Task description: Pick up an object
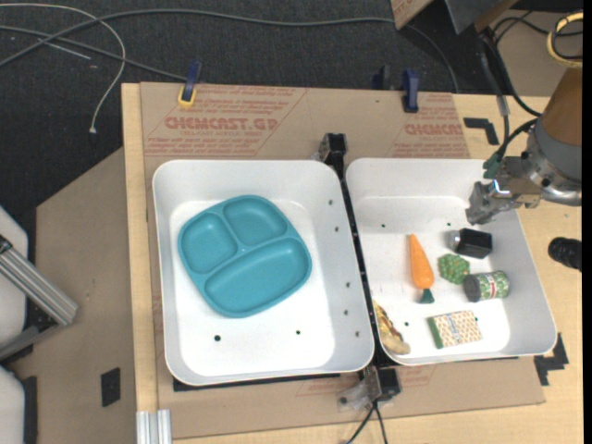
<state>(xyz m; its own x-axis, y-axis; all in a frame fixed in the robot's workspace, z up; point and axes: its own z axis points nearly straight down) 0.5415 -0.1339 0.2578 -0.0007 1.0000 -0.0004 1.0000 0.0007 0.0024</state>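
we take the black block (474, 242) as the nearest candidate: it lies in the right bin (398, 188), toward its far right side, just below and beside the jaws (481, 203). it looks small, rigid and light, probably smooth-sided, so we would close on its two short flat faces and expect it to hold firm without crushing. the carrot (421, 264) lies left of it, near the bin's middle, tapered and likely slick plastic; we would grip it across the thick upper part. the green lump (453, 267) and the can (487, 286) sit just below the block, close to each other, which leaves little room to come down between them. the can is round and on its side, so it may roll. the patterned packet (454, 328) lies flat near the front wall and would be hard to get under. a pale, banana-like piece (390, 330) rests in the front left corner. the left bin (185, 340) holds a blue tray (244, 254).

the jaws are small and blurred against the white wall; we cannot tell whether they are apart or together, and nothing is seen between them. the arm (564, 137) is cut off at the right edge. the desk (148, 128) is brown board.
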